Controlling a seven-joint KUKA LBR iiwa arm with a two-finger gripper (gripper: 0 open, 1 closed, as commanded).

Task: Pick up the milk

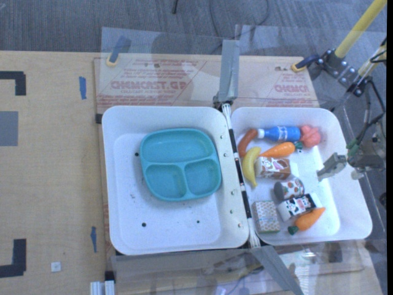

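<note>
Milk lies in right bin at approx 5 o'clock, betw. can and carrot. Gripper hovers at bin's 3 o'clock edge, grasping nothing; open or closed, can't tell.

Pale grey tool, blurred, boxy body behind, dark cables above

Grey gripper at right bin's white wall; left of it, brown-and-white patterned carton, yellow banana, orange carrot; up-left, blue bottle with white band, pink toy; below-left, white milk with black patches, grey can, second orange carrot, beige speckled box; far left, teal plate in white left bin
</note>
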